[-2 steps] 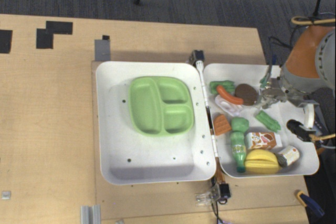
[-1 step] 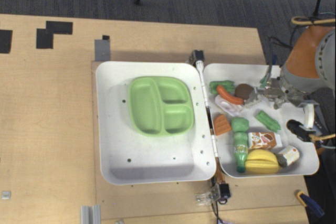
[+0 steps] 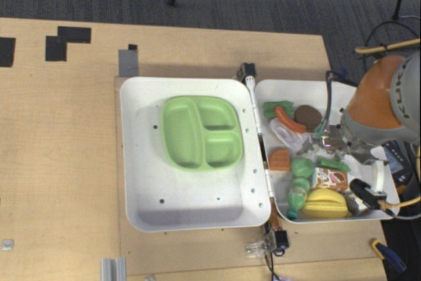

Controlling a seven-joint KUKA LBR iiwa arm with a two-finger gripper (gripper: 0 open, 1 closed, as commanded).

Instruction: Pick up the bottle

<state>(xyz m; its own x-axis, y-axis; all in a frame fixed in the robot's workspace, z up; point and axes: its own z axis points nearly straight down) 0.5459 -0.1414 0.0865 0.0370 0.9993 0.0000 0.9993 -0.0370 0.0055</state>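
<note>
Reaching over right bin point(image 3: 329, 85): gripper point(image 3: 327, 141), grasp state unreadable, possibly above green bottle point(image 3: 297, 189). Advice: descend on bottle's midsection, avoiding adjacent banana point(image 3: 324, 204).

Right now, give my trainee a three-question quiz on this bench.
1. True or false: the green divided plate lies in the right bin.
2. Which item lies right beside the green bottle, toward the bin's front edge?
A. a banana
B. a spoon
C. a cup
3. Fill in: the arm's orange band is over the ___ bin.

Key: 1 false, it lies in the left bin. 2 A, the banana. 3 right.
</note>
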